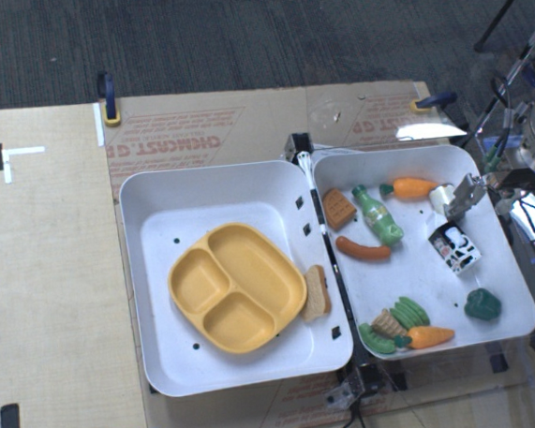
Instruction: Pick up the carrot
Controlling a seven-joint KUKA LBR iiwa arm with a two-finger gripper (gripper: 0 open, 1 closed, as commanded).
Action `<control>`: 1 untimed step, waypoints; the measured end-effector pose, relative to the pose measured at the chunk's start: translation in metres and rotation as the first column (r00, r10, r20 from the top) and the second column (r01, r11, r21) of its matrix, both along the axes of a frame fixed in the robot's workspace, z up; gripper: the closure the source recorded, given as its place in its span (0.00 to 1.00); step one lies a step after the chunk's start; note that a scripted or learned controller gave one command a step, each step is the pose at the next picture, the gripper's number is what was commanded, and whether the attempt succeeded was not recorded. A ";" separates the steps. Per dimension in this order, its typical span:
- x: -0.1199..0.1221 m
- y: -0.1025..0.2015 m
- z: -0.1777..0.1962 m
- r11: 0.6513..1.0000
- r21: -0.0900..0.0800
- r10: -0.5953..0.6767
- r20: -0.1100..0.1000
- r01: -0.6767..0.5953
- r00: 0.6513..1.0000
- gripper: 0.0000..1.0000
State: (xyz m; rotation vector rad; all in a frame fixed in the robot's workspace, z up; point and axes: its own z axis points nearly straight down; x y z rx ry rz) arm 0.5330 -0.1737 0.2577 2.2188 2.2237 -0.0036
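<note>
Two orange carrots lie flat: one carrot (410,187) at the far wall, another carrot (431,337) near the front.

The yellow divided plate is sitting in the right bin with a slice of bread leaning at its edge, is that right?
Not quite: the yellow divided plate sits in the left bin, not the right one. The slice of bread does lie at its right edge. The camera view shows this.

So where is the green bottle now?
The green bottle lies in the right bin, near its far-left corner, between the toast and a carrot.
</note>
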 end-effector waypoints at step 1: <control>0.058 -0.048 -0.072 0.996 0.000 -0.087 0.000 0.087 0.996 0.00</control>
